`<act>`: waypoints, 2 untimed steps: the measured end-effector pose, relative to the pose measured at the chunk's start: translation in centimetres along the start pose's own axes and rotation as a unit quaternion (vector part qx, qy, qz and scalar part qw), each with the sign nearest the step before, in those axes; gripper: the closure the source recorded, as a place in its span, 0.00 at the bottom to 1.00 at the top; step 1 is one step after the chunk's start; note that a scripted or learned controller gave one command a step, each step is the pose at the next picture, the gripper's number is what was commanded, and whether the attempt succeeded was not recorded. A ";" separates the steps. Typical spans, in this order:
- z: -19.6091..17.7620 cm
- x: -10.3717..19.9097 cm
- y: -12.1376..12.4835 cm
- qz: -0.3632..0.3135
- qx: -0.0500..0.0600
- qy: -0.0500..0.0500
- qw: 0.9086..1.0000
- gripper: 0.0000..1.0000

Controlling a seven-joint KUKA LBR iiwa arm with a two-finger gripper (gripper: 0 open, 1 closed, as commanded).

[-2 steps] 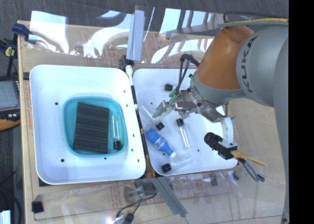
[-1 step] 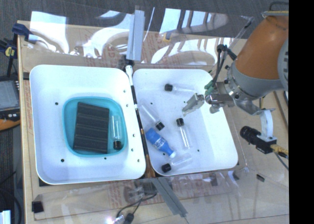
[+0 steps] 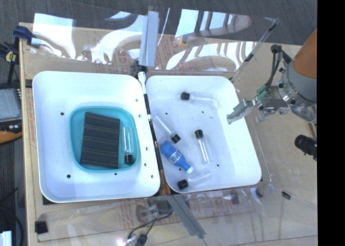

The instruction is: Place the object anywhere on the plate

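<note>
A teal plate (image 3: pixel 77 126) lies in the left bin (image 3: pixel 48 94). On it rest a dark ridged block (image 3: pixel 101 140) and, along its right side, a clear vial with a black cap (image 3: pixel 128 143). The right bin (image 3: pixel 237 153) holds several clear black-capped vials: one at the back (image 3: pixel 194 98), one in the middle (image 3: pixel 202 147), one slanting at the left (image 3: pixel 164 128), one at the front (image 3: pixel 191 179). A small blue bottle (image 3: pixel 175 155) lies among them. My gripper (image 3: pixel 235 114) hangs over the right bin's right rim, above and apart from the vials, with nothing seen in it.
The grey arm with its orange band (image 3: pixel 304 59) and cables reaches in from the right. A metal bar (image 3: pixel 149 35) stands behind the seam between the bins. Clamps and brackets (image 3: pixel 178 212) sit at the bench's front edge.
</note>
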State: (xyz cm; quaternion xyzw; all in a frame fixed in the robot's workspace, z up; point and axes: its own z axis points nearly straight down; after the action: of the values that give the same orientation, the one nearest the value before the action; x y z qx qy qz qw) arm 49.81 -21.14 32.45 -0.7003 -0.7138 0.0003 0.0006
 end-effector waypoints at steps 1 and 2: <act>-11.4 0.2 -2.1 0.014 -0.001 0.000 1.000 0.00; -11.7 0.2 -2.1 0.053 -0.001 -0.001 0.999 0.00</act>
State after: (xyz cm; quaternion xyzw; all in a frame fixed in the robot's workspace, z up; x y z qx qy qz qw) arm 47.69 -21.02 44.16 -0.7370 -0.6758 0.0001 -0.0003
